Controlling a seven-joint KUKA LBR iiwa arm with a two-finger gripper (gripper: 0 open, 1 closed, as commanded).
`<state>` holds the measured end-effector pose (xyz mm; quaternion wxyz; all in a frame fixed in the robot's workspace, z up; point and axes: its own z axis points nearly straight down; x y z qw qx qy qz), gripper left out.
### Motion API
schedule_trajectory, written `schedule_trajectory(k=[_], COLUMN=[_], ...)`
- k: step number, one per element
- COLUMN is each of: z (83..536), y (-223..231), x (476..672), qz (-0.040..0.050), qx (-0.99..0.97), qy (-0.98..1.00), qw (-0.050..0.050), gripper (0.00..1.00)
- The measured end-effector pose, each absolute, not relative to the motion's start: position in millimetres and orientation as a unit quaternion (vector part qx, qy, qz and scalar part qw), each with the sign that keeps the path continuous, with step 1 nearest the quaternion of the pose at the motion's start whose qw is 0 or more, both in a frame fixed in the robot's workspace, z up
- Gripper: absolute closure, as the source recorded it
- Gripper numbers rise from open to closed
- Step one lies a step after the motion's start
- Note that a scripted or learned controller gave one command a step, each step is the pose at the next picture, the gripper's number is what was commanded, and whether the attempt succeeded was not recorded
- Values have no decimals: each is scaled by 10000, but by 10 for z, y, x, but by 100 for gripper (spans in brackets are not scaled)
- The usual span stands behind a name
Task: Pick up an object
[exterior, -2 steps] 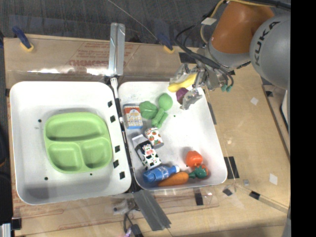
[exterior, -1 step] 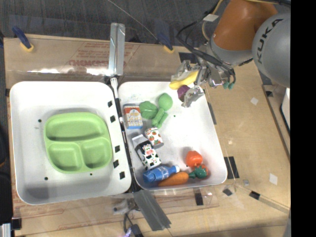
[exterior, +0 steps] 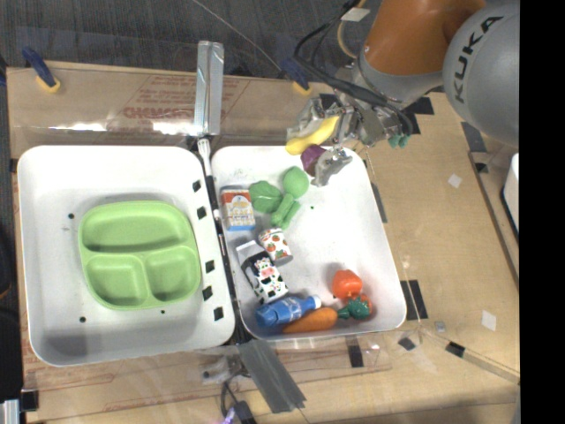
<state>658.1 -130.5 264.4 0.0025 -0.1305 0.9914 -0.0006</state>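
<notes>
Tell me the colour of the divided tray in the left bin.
Light green: the tray, seen clearly in the camera view.

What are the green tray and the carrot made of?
Green tray: likely moulded plastic, matte, one even colour with rounded compartment walls. Carrot: probably toy plastic, smooth with a slight sheen; rubber can't be ruled out.

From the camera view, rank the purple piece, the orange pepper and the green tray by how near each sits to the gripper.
From the gripper:
1. Purple piece, right beside it at the right bin's top edge.
2. Orange pepper, lower in the same bin.
3. Green tray, across in the left bin.
</notes>
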Motion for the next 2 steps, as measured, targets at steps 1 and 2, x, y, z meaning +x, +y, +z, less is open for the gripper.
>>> schedule_trajectory(k=[1,2], z=[2936,2902], y=[-793,-396], x=[6580,6503], qz=[-3,1], qx=[-1639,-1670], qy=[9865,9859], qw=[29,3], gripper=[100,100])
